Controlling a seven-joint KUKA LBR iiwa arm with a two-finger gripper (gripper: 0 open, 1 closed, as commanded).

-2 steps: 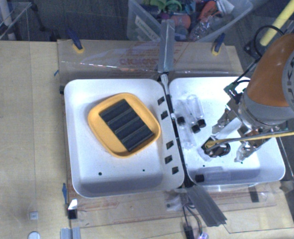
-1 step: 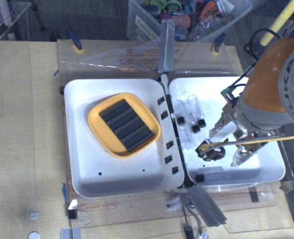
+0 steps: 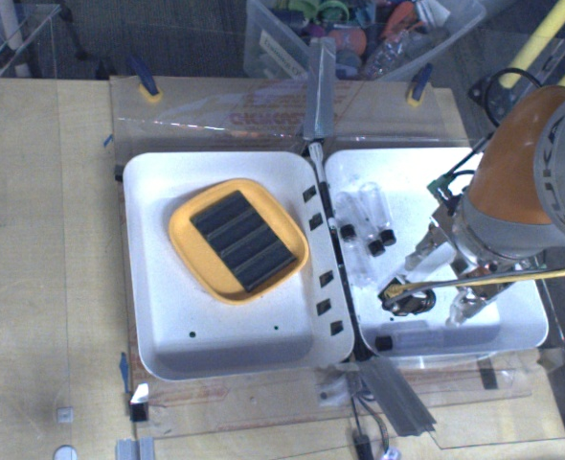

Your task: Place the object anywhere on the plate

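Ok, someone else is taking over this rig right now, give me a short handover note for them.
Gripper: over the right bin, near its front; its state can't be told from this view.
Things: the black ridged block lies flat on the yellow plate in the left bin. A few small clear bottles with black caps sit in the right bin.
Done: the block appears to be placed on the plate.
Left: probably nothing; just confirm the block sits steady.
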